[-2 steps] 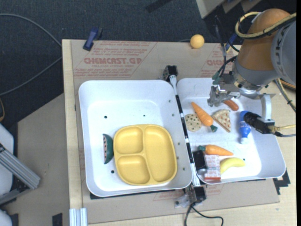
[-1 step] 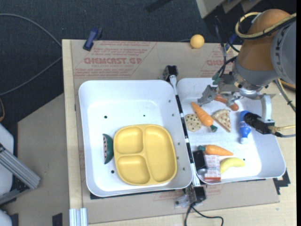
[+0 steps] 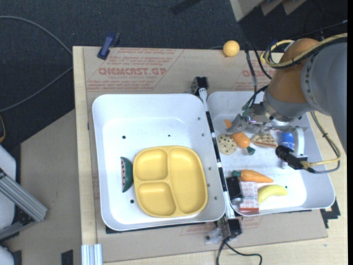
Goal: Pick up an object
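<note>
Orange toy piece [image 3: 241,140] near the right bin's [image 3: 314,195] left wall, just below the gripper [image 3: 251,121], looks light, hard and slick, best pinched across its middle; the jaws' state cannot be told.

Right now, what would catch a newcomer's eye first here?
The yellow tray in the left bin, with a watermelon slice at its left edge. Then the arm over the right bin, its claw low among toy food, above a carrot and banana.
</note>
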You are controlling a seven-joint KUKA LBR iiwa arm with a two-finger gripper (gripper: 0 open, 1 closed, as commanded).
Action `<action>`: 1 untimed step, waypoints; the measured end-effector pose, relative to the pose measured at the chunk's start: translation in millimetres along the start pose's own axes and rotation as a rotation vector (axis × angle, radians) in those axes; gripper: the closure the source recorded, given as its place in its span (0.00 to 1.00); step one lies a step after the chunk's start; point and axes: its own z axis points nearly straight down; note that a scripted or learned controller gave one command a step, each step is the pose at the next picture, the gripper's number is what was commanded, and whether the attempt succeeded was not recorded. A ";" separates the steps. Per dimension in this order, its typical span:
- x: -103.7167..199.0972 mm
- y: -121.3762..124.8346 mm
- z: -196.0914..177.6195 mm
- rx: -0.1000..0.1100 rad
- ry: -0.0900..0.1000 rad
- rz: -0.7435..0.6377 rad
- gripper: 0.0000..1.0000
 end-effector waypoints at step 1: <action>8.1 -1.4 0.5 -0.004 -0.003 -0.001 0.00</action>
